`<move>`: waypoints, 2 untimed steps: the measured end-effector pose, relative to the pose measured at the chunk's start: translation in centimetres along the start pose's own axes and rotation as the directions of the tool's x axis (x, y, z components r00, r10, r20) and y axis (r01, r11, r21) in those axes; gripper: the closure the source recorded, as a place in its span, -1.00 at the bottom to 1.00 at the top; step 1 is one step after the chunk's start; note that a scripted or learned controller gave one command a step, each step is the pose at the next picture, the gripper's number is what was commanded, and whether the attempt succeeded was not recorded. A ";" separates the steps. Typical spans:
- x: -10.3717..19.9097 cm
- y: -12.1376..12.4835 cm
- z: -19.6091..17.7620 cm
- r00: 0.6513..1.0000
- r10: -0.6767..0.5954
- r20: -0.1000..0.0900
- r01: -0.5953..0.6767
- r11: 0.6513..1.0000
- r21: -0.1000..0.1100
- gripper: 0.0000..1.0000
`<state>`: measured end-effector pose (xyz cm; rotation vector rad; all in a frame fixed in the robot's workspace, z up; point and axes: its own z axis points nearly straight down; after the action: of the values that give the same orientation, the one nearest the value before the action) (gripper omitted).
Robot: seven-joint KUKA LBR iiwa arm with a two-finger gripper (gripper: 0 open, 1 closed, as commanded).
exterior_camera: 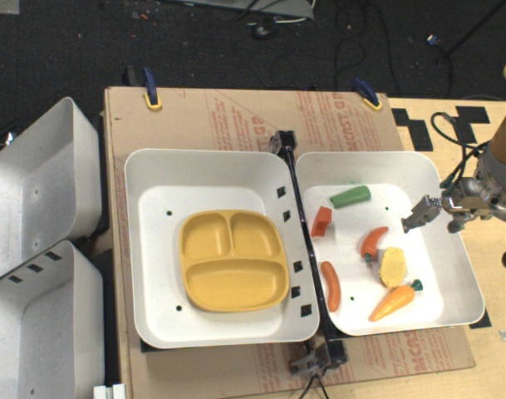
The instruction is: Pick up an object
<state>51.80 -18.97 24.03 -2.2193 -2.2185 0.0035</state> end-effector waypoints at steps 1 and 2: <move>-0.6 0.8 5.0 1.000 0.001 0.000 -0.001 1.000 -0.001 -1.00; -1.4 1.0 11.1 1.000 0.001 0.000 -0.001 1.000 0.000 -1.00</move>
<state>52.74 -20.32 12.97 -2.2203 -2.2170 0.0039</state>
